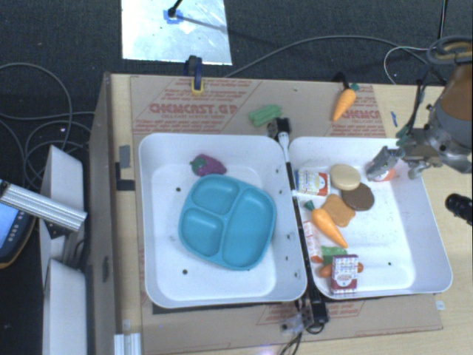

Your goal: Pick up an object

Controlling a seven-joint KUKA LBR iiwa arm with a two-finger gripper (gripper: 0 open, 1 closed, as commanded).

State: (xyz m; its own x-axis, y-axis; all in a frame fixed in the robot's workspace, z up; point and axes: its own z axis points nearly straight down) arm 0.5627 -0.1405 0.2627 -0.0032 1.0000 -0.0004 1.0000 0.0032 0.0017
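Observation:
My gripper (384, 166) hangs over the far right part of the right bin (414, 235), just right of a beige round piece (344, 176). A small red bit shows right under the gripper; whether it is held is unclear. Below the beige piece lie a brown disc (359, 197), a tan piece (338, 210) and an orange carrot (329, 228). A white and red carton (312, 181) sits at the bin's far left. A red and white box (344, 272) and a green item (333, 251) lie near the front edge.
The left bin (166, 198) holds a blue divided plate (228, 222) and a purple item (208, 165). On the cardboard behind the bins lie a second carrot (344, 102) and a green piece (264, 115). A clamp (195, 72) grips the bench's far edge.

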